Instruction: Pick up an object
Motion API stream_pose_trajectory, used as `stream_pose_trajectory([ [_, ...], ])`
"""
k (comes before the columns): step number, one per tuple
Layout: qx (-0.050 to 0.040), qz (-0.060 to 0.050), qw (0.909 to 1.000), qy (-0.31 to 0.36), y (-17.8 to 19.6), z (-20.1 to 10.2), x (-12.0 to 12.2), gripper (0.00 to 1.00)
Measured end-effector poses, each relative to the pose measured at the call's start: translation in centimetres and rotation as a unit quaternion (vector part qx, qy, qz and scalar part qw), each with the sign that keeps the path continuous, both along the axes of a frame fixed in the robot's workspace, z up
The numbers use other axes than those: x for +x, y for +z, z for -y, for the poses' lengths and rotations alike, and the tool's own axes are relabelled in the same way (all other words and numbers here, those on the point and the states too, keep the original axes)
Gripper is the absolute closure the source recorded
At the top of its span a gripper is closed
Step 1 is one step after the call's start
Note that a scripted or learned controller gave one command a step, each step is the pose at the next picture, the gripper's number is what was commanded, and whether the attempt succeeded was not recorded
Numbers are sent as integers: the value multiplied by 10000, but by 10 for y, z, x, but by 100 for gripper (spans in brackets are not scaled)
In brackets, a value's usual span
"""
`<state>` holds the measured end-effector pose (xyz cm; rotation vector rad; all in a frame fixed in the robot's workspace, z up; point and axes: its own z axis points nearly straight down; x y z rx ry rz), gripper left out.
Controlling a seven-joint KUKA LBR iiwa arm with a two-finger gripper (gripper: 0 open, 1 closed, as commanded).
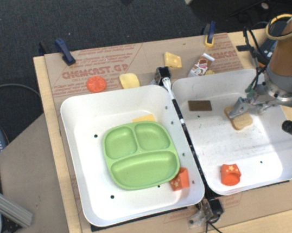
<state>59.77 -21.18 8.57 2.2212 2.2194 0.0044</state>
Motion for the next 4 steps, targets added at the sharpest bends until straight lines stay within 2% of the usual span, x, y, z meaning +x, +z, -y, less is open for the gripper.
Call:
stream_pose_trajectory([
  [1, 38, 13, 10000, 9, 3, 9, -89, 0],
  [2, 8, -7, 10000, 38, 0, -63, -79, 0],
  [3, -7, -6, 10000, 5, 9, -58, -80, 100],
  [4, 1, 72, 10000, 65, 106, -140, 4, 100],
])
